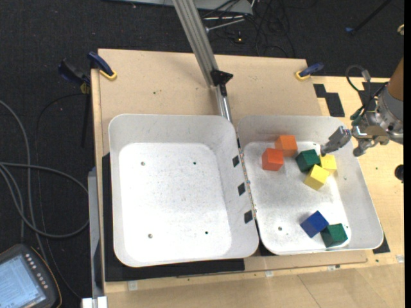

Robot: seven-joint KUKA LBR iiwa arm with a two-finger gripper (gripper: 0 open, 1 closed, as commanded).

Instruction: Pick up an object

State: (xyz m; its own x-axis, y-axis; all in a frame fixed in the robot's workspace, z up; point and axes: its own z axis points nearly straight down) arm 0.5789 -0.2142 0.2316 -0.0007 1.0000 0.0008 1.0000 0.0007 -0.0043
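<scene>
Two-finger gripper (350, 142) at the right rim of the right bin (366, 191), fingers (335, 140) spread apart, nothing between them. One finger reaching out over the bin's upper right part, the other further right, above the rim. Grey arm (393, 108) entering from the right edge.

Just left of the gripper and slightly lower: a tight cluster of blocks. Green cube (307, 160) nearest the left fingertip, close under it. Small yellow block (329, 163) touching the green cube's right side, directly below the left finger. Larger yellow cube (315, 177) tilted, just below those two, touching the green one. Further left of the gripper: orange cube (286, 144), and beside it, a bit lower, a red-orange cube (272, 160), the two nearly touching.

Well below the gripper, near the bin's lower right corner: blue cube (314, 224) and a second green cube (334, 235), touching at a corner.

Far left of the gripper: the left bin (128, 172), side by side with the right one on the wooden bench (167, 82). Blue-and-yellow clamps (101, 65) at the bench's upper corners. Metal pole (196, 34) slanting down toward the gap between the bins.
</scene>
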